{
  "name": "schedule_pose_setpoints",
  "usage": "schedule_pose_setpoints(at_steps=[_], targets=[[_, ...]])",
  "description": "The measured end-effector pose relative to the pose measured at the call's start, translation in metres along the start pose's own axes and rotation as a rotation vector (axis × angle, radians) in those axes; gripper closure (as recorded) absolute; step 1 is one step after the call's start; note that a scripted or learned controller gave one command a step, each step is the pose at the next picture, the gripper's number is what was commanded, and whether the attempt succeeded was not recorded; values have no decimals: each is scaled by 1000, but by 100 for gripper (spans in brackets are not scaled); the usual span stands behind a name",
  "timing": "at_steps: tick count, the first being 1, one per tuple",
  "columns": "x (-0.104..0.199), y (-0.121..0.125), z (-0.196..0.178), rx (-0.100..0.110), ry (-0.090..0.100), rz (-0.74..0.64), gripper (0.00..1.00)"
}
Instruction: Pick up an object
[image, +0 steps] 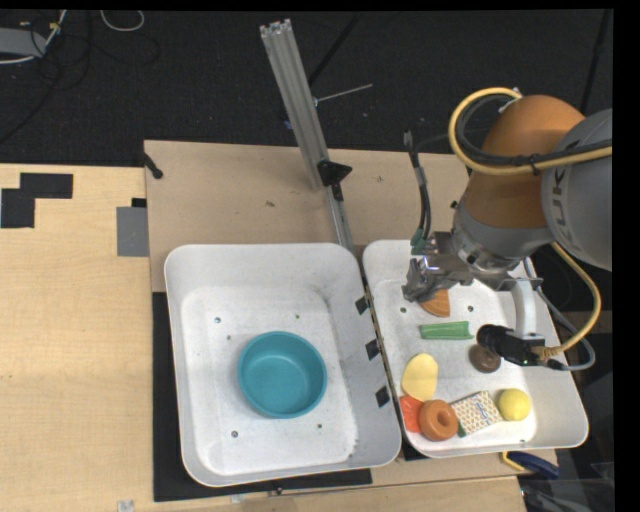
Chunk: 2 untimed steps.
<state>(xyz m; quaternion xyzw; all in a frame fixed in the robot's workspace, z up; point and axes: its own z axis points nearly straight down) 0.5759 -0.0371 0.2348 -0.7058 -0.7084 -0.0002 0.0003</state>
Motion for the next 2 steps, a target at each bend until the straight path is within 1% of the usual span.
schedule_pose_setpoints(at_steps=[1, 2], targets=[[49, -7, -7, 0, 0, 1, 100], [98, -18, -3, 1, 0, 0, 100]])
